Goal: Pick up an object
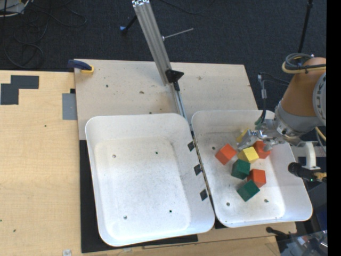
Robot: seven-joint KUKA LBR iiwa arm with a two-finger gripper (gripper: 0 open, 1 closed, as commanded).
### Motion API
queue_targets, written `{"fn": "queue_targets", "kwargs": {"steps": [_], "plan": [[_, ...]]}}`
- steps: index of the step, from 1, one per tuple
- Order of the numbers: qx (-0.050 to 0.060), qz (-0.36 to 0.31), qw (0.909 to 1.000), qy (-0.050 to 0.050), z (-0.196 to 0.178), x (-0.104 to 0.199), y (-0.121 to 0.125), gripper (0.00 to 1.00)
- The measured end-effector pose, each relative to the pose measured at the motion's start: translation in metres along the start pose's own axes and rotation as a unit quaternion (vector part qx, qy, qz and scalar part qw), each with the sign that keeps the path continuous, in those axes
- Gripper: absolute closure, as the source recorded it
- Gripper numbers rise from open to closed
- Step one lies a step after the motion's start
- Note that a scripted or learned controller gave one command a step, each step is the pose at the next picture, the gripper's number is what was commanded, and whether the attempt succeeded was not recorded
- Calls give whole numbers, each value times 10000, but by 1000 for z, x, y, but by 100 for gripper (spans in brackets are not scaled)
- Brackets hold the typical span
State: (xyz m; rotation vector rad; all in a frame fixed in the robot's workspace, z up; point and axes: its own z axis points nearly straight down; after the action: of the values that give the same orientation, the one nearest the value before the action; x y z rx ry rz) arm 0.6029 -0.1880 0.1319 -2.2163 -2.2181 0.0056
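Gripper (258, 136) low in the right bin (277, 209), above a cluster of blocks.
Whether it grips anything cannot be told. Just under it lie a yellow block (249, 154) and an orange block (262, 150); another orange block (225, 154) sits left of the yellow one, with two green blocks (241, 168) (248, 190) and a third orange block (258, 176) below. The left bin (106, 132) lies beside.

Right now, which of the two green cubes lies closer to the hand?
The upper green cube, touching the yellow cube below the hand; the other green cube lies lower, nearer the bin's front.
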Motion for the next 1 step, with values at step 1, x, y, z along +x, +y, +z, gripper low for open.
{"fn": "queue_targets", "kwargs": {"steps": [1], "plan": [[-140, 9, 9999, -42, 10, -2, 7, 0]]}}
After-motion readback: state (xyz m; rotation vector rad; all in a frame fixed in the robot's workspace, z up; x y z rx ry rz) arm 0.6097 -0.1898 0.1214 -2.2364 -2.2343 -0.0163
